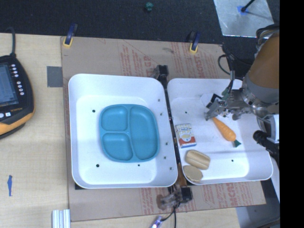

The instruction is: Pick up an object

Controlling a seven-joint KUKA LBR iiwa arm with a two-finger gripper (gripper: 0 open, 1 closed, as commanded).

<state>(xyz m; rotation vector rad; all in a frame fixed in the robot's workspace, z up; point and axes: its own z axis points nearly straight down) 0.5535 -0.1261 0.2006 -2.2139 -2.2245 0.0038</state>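
Observation:
In the right bin (247, 170), an orange carrot (224, 129) with a green end lies at a slant. A small red and white box (185, 134) lies at the bin's left side, a tan bread roll (197, 159) sits below it, and a pale round piece (193, 173) rests at the front left corner. My gripper (222, 115) hangs over the carrot's upper end. It is open, with one dark finger (210, 113) to the carrot's left and the other to its right. Nothing is held between them.
The left bin (80, 170) holds a blue divided plate (129, 132). A teach pendant (12, 94) lies on the bench at the far left. Clamps (192, 39) pin the cardboard sheet at the back. The arm's orange band (268, 63) is above the right bin's far right corner.

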